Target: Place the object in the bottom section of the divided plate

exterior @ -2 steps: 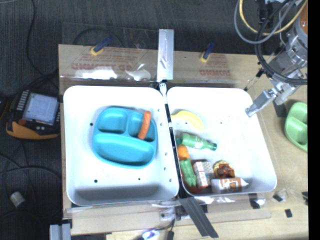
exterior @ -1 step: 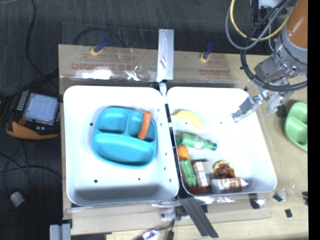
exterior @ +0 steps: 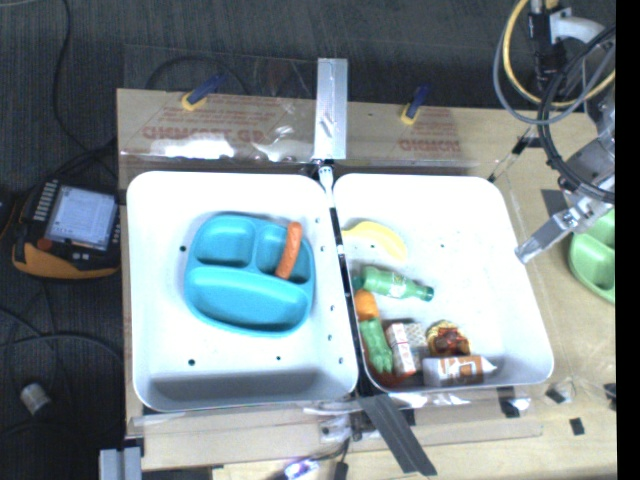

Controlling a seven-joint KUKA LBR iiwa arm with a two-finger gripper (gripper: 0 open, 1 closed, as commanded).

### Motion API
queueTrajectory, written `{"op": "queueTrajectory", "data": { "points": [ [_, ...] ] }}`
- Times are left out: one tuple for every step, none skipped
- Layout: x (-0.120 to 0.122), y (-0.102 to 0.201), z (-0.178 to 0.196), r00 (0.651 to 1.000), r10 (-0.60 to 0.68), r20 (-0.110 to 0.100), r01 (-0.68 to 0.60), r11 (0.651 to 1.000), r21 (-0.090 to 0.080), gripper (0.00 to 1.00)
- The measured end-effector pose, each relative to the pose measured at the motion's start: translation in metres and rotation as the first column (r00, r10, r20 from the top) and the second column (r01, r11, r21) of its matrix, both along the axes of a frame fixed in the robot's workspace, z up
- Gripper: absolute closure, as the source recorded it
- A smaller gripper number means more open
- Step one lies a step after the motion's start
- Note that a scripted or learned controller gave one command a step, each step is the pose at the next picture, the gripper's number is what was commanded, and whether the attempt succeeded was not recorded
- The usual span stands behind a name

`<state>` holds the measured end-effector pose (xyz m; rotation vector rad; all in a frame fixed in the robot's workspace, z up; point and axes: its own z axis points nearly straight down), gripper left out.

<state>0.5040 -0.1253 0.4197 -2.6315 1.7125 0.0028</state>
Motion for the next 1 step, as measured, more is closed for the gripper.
{"op": "queueTrajectory", "data": {
  "points": [
    [-0.0118, 0.0382, 0.0148, 0.99, -0.141, 0.003, 0.141, 0.99, 0.002, 0.0]
  ]
}}
